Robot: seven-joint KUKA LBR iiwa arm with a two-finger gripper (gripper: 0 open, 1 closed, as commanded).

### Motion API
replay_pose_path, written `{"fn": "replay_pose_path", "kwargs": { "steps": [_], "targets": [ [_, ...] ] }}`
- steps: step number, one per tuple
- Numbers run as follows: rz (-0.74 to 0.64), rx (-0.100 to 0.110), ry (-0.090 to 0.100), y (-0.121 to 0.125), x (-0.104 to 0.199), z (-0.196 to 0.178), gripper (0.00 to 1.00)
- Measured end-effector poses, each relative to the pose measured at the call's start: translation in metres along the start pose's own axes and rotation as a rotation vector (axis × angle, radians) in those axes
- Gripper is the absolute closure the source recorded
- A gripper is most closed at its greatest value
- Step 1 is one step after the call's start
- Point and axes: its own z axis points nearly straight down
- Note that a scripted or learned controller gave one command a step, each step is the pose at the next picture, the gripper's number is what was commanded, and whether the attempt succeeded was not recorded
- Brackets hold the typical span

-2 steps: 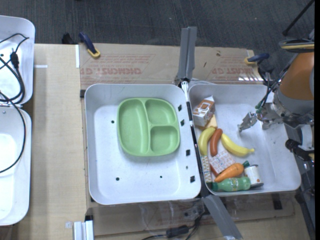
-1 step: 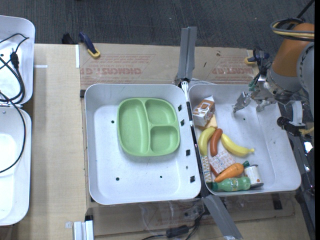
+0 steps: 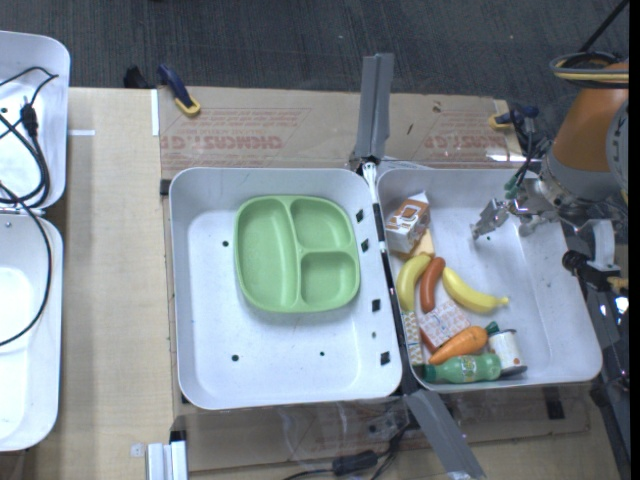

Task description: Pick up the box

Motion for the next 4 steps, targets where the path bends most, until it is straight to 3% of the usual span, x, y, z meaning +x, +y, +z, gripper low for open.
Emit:
{"fn": "replay_pose_path", "kwargs": {
  "steps": [1, 2, 3, 4],
  "targets": [
    [-0.001, -0.002, -0.003, 0.001, -0.001, -0.011, 1.0],
    [-0.001, -0.001, -0.003, 0.001, -0.001, -0.01, 0.0],
    [0.007, -0.003, 0.006, -0.021, -0.004, -0.002, 0.0],
    [-0.179, 0.003, -0.003, -0.037, 0.021, 0.001, 0.0]
  ]
}}
